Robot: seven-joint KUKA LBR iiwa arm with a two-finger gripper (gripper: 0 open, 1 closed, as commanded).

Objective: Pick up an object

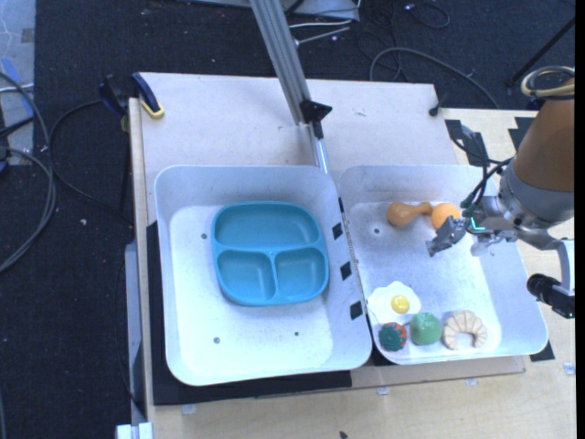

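The gripper (445, 240) hangs in the right bin (516, 332) just beside the orange ball (445, 214) — whether its fingers are spread I cannot tell — so it should centre over the ball, descend squarely, then close.

Single fixed camera above bench (274, 108), looking down at slant; both white bins (183, 273) in frame

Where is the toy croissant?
The croissant lies in the right bin, at its front edge, with a green toy just to its left and the fried egg beyond that.
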